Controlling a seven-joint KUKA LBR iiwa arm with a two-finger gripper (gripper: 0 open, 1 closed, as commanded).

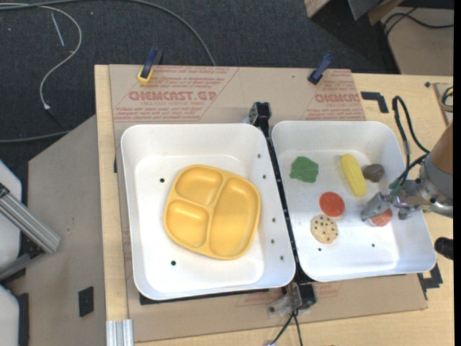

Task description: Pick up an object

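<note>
Left bin: the shallow white plastic bin on the left (144,193) holds a yellow plastic plate with three compartments (212,211), lying flat near the middle.

Right bin: the shallow white plastic bin on the right (346,254) carries the small toy foods: a green leafy lump (305,169), a yellow corn cob (352,174), a brown rounded piece (373,171), a flat red-orange disc (331,204) and a pale cookie with dark chips (324,228).

Arm: the grey arm comes in from the right, and the two-finger metal gripper (377,211) sits low over the right bin's right side.

Likely target: a small red-orange object (381,220) lies directly under the gripper tip, mostly covered by it.

Claw state: it cannot be told whether the fingers are spread or closed, nor whether they hold the red-orange object.

Risk, grasp: the object is small and near the bin's right wall; an off-centre closure would probably push it aside or squeeze it out.

Risk, neighbours: the red-orange disc and the brown piece lie near, so a sideways drift might knock them.

Risk, wall: a low approach so close to the rim could catch the bin.
</note>
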